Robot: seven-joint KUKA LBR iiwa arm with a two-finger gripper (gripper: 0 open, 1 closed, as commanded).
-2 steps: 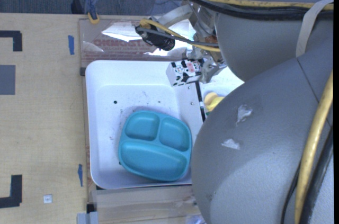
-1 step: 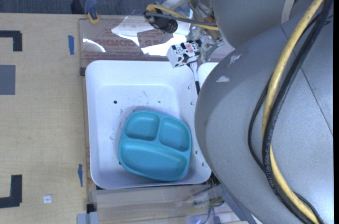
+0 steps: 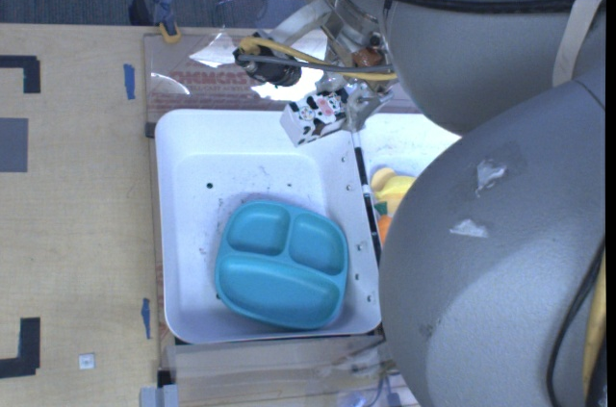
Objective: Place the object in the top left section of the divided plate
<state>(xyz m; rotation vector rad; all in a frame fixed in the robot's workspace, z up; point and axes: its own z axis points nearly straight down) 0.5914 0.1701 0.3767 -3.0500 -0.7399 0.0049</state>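
A blue divided plate (image 3: 282, 266) lies in the left white bin (image 3: 192, 165), toward its near side, with three sections that hold nothing. The big grey arm covers most of the right bin. Between the arm and the bins' shared wall peek a yellow object (image 3: 390, 185) and a bit of orange (image 3: 383, 228) in the right bin. My gripper (image 3: 322, 112) hangs above the far right corner of the left bin, near the divider wall; its tip is a small white and dark cluster.
Yellow and black cables (image 3: 289, 59) run across the back behind the bins. Crinkled clear plastic (image 3: 207, 68) lies along the far edge. The wooden bench (image 3: 72, 203) extends to the left with black marks and blue tape pieces.
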